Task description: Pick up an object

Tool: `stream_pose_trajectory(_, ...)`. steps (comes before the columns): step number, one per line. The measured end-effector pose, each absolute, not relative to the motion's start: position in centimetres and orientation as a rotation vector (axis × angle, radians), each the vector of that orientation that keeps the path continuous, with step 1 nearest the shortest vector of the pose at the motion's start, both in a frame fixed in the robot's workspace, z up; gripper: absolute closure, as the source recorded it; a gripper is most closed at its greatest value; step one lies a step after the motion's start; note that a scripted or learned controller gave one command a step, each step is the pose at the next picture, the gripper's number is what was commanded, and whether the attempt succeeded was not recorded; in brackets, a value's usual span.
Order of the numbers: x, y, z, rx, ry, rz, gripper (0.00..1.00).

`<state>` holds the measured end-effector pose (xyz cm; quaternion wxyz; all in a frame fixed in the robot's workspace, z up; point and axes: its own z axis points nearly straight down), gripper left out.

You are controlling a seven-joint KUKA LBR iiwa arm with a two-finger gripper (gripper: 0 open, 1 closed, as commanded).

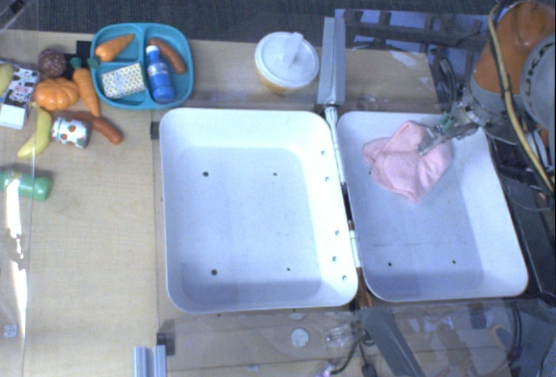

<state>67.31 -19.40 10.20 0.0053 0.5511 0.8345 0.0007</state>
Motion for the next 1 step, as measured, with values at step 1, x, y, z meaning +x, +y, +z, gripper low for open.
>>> stream_pose_trajectory(1, 67.07, -9.53, 16.25, 1.812, 2.562, 0.004, 1.0)
